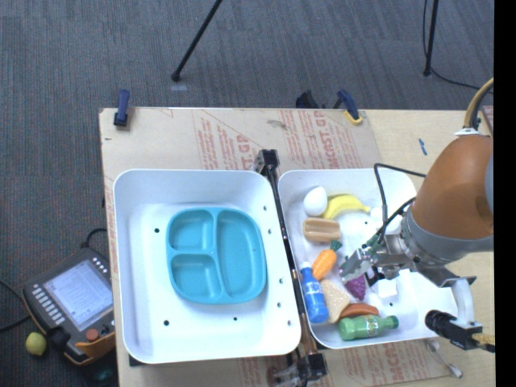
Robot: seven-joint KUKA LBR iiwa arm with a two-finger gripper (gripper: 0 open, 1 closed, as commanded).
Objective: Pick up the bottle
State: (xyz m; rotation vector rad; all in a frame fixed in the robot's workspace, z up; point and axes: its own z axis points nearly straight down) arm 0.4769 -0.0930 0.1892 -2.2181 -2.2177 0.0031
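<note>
Jaws (364,266) state can't be told, nothing visibly held; green bottle (367,326) lies flat just below jaws, touching tomato (360,310); risk: crowded bin, fingers snag neighbours or bottle rolls

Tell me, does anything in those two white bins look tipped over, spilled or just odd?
Nothing looks spilled or broken. The right bin is a jumble: both bottles, a blue-capped one and a green one, lie on their sides among toy food. The blue plate in the left bin sits slightly askew.
</note>
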